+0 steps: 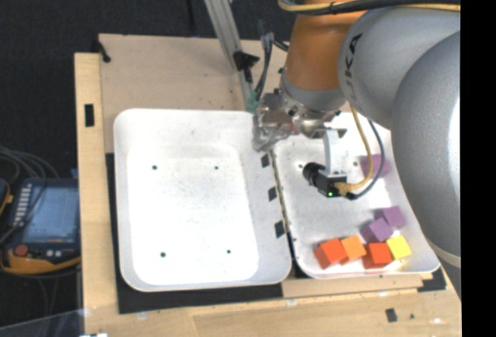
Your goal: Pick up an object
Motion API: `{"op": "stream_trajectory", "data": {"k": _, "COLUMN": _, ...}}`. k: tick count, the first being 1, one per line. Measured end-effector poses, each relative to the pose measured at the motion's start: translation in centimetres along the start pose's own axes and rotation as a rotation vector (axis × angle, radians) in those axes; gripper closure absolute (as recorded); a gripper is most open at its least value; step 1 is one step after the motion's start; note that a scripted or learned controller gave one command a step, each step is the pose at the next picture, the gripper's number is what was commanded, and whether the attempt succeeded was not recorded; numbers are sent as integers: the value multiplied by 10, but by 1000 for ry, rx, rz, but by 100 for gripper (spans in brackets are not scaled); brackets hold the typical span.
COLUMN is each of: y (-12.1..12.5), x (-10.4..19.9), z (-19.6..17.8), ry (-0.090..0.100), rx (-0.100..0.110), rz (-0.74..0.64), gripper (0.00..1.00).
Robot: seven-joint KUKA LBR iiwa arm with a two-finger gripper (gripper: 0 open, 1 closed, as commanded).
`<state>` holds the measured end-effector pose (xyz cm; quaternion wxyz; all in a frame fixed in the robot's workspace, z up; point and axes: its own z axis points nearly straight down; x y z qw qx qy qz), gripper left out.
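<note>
The grey arm with its orange band fills the upper right of the frame and reaches toward the middle, where its wrist hangs over the upper left corner of the right bin. The claw sits at the seam between the 2 bins, near the top edge of both; it is seen from above and mostly hidden by the wrist, so I cannot tell how it stands or whether anything is in it. A black cable fitting with a small green light hangs just below the wrist, over the middle of the right bin.

The objects to pick lie in the lower right of the frame, clustered in the lower corner of the right bin, well apart from the claw. 2 orange blocks sit side by side at the left of the cluster, a red-orange block is just to their right, and a yellow block touches that one's right side. 2 purple blocks sit just above them. Another purple piece shows at the bin's right side, partly hidden by the arm.

The left bin takes up the centre left of the frame. The wooden bench carries both bins, and a handheld control pendant rests at the far left edge.
</note>
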<state>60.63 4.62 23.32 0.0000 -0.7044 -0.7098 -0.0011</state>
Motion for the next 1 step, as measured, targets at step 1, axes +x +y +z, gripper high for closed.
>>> {"op": "stream_trajectory", "data": {"k": 1, "y": -5, "x": 43, "z": -5, "ry": 0, "rx": -1, "rz": 0, "gripper": 100}}
